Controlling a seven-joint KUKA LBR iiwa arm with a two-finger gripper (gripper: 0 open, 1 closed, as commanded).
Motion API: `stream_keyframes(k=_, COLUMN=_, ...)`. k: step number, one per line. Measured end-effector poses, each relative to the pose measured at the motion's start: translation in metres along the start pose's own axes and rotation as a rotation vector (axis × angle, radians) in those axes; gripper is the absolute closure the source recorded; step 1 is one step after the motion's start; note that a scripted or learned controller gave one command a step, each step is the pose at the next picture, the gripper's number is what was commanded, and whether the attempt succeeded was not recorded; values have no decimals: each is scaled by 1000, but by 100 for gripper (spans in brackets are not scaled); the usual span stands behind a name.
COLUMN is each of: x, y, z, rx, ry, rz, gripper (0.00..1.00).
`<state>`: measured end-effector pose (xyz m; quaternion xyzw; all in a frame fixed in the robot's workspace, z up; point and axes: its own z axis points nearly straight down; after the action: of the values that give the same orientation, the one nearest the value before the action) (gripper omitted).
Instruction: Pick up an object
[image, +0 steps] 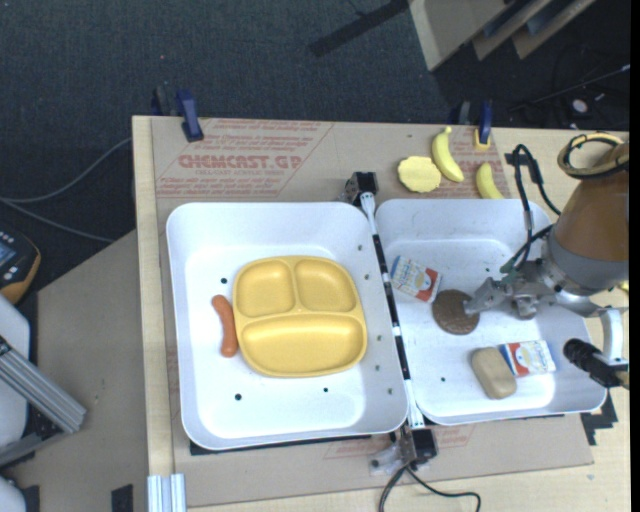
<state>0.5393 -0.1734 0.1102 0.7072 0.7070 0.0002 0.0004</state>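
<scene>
Dark carpet around tabletop (250, 160), two white bins on it. Jaws (478, 300) reaching in from the right over right bin (440, 225), tips right at brown disc (455, 313), just left of them. Can't tell if spread or pinching.

We see two bins side by side on the bench (150, 300). In the left bin (190, 240) a divided plate (298, 315) sits mid-bin, a sausage (226, 325) just left of it. In the right bin (440, 215) a packet (413, 278) lies far left, a disc (456, 312) nearer, a block (491, 372) and another packet (528, 357) nearest. Beyond it lie bananas (448, 155).
</scene>
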Motion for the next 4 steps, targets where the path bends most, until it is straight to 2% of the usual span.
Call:
stream_keyframes(k=1, x=-25, y=40, z=18, rx=5, ry=2, rz=1, gripper=0)
stream_keyframes(k=2, x=40, y=-32, z=23, rx=-2, ry=2, rz=0, gripper=0)
stream_keyframes(k=3, x=-9, y=-9, z=23, rx=-6, ry=-2, rz=2, gripper=0)
stream_keyframes(k=4, x=85, y=-7, z=23, rx=-6, ry=0, rz=-7, gripper=0)
